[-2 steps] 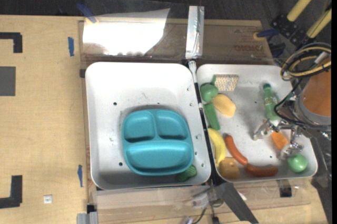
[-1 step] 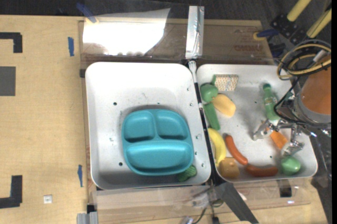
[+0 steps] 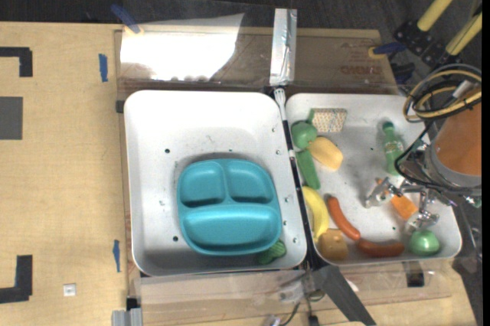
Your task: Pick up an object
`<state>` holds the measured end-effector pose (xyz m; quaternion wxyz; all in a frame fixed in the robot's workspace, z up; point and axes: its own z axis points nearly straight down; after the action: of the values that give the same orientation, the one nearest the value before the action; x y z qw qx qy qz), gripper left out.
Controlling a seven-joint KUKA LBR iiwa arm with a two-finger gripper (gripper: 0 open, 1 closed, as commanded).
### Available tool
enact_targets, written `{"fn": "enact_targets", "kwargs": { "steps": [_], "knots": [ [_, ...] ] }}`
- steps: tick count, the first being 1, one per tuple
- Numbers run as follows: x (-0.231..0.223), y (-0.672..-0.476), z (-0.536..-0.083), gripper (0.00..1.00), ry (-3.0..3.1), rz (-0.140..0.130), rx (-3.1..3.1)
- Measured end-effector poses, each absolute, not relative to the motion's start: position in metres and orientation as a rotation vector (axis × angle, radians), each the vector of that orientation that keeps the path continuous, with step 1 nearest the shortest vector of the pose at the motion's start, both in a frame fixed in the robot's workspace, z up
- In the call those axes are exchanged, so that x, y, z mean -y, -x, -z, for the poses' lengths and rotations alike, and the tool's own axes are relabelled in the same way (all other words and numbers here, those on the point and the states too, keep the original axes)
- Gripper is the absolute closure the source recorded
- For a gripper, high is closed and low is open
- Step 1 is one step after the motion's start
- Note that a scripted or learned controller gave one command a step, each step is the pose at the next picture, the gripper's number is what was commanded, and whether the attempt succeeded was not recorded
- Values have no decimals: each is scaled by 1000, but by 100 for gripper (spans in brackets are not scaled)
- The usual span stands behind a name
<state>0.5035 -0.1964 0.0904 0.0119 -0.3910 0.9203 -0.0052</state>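
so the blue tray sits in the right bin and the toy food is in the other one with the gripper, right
Not quite. The camera view shows the blue tray in the left bin, not the right. The toy food, such as the banana and sausage, lies in the right bin, where the gripper is.

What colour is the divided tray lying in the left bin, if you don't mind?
The divided tray is teal blue, plain to see in the camera view.

A single fixed camera looks down at a slant on the table (image 3: 61, 164) from above and some way off (far enough to take in both white bins). The left bin (image 3: 145, 125) sits mid-frame, the right bin (image 3: 360, 106) just beside it.
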Motion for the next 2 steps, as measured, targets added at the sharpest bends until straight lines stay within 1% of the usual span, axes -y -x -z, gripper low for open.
{"fn": "enact_targets", "kwargs": {
  "steps": [1,2],
  "knots": [
    [186,-499,-91,0,1344,18,-2814],
    [197,-568,-89,0,1494,8,-2750]
  ]
}}
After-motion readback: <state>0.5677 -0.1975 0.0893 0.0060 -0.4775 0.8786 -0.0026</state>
